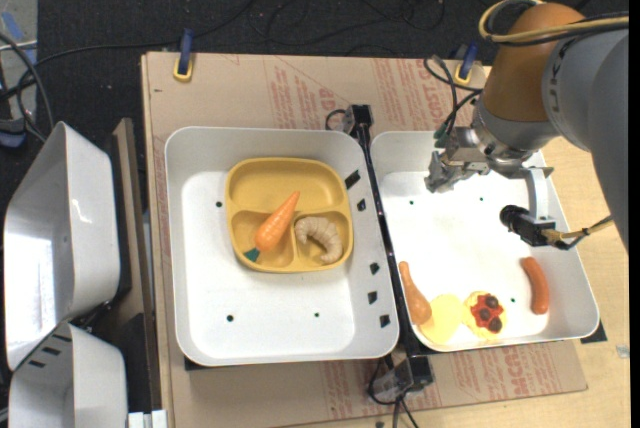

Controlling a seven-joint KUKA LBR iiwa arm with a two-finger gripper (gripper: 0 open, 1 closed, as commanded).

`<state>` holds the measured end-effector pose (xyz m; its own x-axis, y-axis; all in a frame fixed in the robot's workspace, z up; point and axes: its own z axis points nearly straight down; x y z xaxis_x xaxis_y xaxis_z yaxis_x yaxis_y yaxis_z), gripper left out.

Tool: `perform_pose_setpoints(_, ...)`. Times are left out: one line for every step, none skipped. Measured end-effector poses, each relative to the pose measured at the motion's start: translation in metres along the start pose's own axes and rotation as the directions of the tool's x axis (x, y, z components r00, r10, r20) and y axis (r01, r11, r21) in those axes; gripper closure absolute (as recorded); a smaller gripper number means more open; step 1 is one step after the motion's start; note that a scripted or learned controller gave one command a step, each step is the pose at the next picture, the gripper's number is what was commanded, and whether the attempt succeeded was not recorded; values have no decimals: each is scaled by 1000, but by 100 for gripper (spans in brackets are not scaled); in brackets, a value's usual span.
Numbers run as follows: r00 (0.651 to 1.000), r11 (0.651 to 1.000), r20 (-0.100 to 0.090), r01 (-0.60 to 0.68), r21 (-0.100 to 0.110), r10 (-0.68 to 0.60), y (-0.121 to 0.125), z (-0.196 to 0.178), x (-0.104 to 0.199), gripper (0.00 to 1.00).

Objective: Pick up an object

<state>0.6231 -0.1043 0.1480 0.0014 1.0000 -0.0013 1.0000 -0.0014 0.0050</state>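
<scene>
In the right bin, my gripper hangs over the back left part, above bare white floor. I see nothing held in it. Along that bin's front edge lie an orange drumstick-shaped toy, a flat yellow piece with red and dark spots and a small orange-red sausage. All three lie well in front of the gripper and apart from it. In the left bin a yellow divided plate holds a toy carrot and a pale shrimp.
The grey arm with its orange band reaches in from the upper right. A black plug with a cable hangs over the right bin's right side. A black divider runs between the bins. White containers stand off the bench's left side.
</scene>
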Motion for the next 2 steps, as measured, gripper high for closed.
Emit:
perform_pose_setpoints(1000, 1000, 0, 4, -2, -4, 3, -64, -1, 100)
perform_pose_setpoints(1000, 1000, 0, 4, 1, -4, 4, -104, -1, 100)
